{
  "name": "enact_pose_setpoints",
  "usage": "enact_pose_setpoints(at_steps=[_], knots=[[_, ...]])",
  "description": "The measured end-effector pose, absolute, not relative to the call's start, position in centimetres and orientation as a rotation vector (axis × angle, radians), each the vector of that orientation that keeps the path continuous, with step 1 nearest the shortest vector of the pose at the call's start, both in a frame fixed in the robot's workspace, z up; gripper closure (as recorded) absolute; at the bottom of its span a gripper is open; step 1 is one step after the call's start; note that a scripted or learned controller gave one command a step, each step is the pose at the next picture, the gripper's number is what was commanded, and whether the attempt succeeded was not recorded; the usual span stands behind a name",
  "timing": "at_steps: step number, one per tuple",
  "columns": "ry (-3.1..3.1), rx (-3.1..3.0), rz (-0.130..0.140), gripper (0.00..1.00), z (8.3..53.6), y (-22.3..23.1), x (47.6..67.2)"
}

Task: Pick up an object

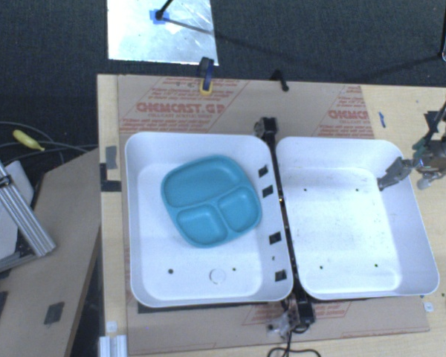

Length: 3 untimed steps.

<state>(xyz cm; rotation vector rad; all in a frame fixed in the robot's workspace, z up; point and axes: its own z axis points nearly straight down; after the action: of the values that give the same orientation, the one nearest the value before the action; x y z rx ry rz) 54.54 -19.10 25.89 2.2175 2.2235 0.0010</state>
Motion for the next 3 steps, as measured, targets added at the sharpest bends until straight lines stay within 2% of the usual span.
enact_pose_setpoints(at_steps=[1, 2, 3], knots=[[2.222, 2.22, 0.001, 0.0, 27.4, -20.7, 48.6], [2.229, 2.204, 0.007, 0.0, 24.6, -15.4, 59.0], [2.236, 2.207, 0.005, 0.0, 22.4, -5.1, 60.9]])
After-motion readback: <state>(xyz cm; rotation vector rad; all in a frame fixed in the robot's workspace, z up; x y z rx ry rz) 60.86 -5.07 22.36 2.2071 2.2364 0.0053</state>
